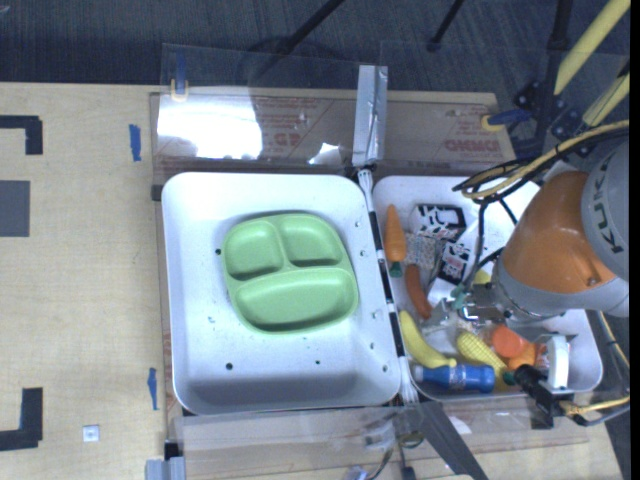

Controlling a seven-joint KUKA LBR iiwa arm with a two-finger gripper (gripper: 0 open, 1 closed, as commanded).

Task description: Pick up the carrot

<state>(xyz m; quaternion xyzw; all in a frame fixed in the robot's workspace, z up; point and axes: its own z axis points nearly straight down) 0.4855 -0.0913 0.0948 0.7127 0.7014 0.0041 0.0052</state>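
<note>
Blue marker (458, 376) lies low; carrot (396, 233) beside "KU"-lettered arm (560, 238); claw (470, 306) state unclear.

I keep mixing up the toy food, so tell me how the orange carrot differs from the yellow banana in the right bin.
The orange carrot is tapered and nearly straight; the yellow banana is curved. The carrot lies near the bin's far end by the divider; the banana lies nearer the front, beside a blue marker-like tube. The carrot looks shorter than the banana. Both are long, thin toy foods lying flat along the left side of the right white bin.
</note>
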